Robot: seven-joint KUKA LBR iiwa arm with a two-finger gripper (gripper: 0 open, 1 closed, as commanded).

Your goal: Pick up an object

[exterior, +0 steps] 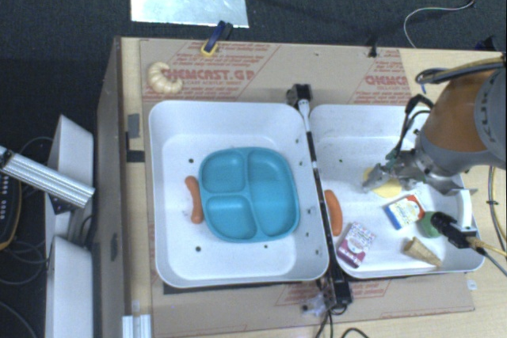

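My gripper [379, 178] hangs low in the right bin [348, 131], at its middle right, directly at a flat yellow piece [389, 189] that lies partly under it. Whether it touches the piece is not clear. In the same bin lie an orange sausage [333, 211] by the left wall, a maroon packet [356, 243], a white, red and blue packet [404, 211], a green object [428, 225] and a tan cone [421, 250]. The grey arm with its orange band [459, 119] covers the bin's right side.
The left bin [170, 170] holds a blue divided plate [248, 194] with a second orange sausage [194, 199] beside its left edge. A black divider [313, 162] runs between the bins. On the cardboard behind them lie a pale curled object [165, 76] and a blue-yellow tool [214, 39].
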